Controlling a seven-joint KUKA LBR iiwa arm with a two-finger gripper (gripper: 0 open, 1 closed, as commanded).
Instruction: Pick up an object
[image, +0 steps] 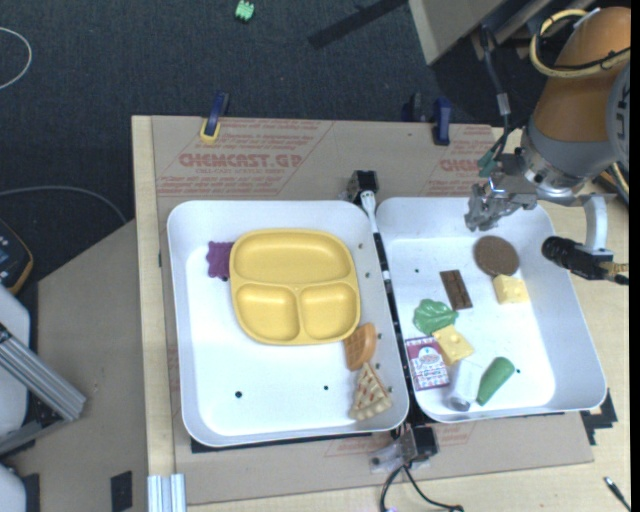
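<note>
The two-finger metal gripper (488, 212) hangs over the far edge of the right-hand shallow white bin (570, 330), with nothing between its fingers; whether they are spread or closed I cannot tell from this slant. Just nearer than it, by the bin's far right corner, lies a flat round brown disc (496, 255), which I judge the likeliest target, with a pale yellow cheese-like block (512, 290) just beside it and a dark brown rectangular bar (456, 289) toward the bin's middle. To do the step well, I would centre the fingers over the disc, straddle its rim on the sides away from the yellow block, descend squarely to the bin floor, then close before lifting.
</note>
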